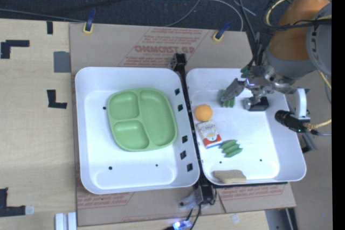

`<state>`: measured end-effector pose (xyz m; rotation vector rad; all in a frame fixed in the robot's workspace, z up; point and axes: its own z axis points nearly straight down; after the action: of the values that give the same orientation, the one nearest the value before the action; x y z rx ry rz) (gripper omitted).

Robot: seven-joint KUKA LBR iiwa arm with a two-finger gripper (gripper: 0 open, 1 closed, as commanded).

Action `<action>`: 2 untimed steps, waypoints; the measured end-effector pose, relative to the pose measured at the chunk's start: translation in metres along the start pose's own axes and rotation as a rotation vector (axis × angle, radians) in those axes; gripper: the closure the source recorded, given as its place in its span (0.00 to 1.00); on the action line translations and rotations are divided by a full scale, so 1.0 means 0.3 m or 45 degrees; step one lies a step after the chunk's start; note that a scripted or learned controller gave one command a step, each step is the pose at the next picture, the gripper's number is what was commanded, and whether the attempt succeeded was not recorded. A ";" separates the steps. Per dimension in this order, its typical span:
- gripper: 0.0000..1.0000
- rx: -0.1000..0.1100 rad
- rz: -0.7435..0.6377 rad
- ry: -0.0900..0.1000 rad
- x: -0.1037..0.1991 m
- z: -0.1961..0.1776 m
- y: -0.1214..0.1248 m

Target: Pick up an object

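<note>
From my station, I see the divided plate (142,119) in the left bin (86,132). In the right bin (285,143), taking the ball (203,112) as anchor: packet (208,134) just before it, pods (231,148) right of that, sponge (229,175) nearest, tool (241,95) right of the ball.

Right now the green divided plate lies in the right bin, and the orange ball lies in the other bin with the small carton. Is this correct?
Not quite. The green divided plate lies in the left bin, not the right one. The camera view shows it there. The orange ball does lie in the other bin, the right bin, just above the small carton.
</note>
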<state>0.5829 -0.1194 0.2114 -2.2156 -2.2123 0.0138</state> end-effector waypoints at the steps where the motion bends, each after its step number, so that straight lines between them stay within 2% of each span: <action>1: 0.00 -0.015 -0.003 -0.002 0.001 -0.022 0.009; 2: 0.00 -0.009 -0.002 -0.002 -0.028 0.167 -0.011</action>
<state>0.5789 -0.1276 0.1614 -2.2183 -2.2179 0.0080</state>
